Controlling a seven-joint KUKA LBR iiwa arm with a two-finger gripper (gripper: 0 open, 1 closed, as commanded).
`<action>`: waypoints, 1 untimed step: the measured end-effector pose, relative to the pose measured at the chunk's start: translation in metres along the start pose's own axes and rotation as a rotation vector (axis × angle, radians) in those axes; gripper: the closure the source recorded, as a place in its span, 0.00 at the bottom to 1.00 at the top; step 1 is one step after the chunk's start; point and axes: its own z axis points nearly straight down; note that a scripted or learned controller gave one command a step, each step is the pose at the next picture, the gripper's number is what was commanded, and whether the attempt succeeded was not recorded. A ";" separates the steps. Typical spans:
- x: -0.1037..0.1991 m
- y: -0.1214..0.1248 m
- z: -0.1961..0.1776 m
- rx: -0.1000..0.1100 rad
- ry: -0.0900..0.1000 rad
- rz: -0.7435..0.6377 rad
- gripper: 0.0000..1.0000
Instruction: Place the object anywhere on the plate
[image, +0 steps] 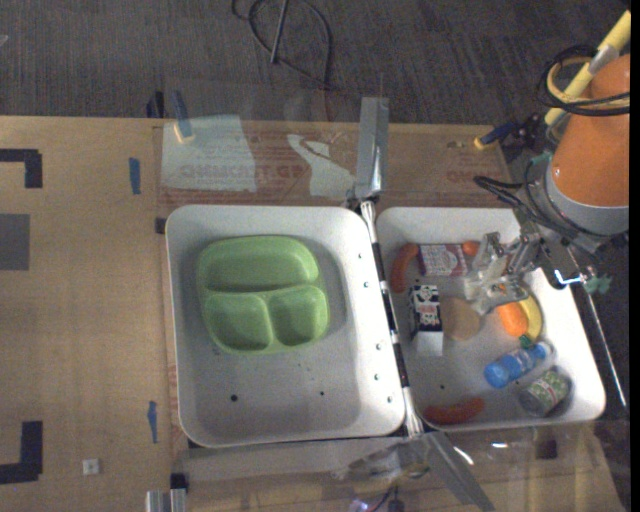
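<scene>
A light green plate (262, 293) with three compartments lies in the upper left part of the left bin (190, 400). My gripper (492, 277) hangs low over the upper middle of the right bin (590, 380). It is just above a tan round item (462, 320) and beside a small orange (512, 318) and a banana (536, 318). Left of it lie a cow-patterned milk carton (427, 307), a brown and white carton (440, 260) and a reddish sausage (403, 268). I see nothing lifted from the bin.
In the right bin's front part lie a blue bottle (517, 365), a can (545, 392) and a second sausage (455, 410). A metal divider (385, 300) separates the bins. The arm's orange band (595, 150) is at the upper right.
</scene>
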 end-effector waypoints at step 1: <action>0.021 0.030 0.036 0.000 0.002 -0.076 1.00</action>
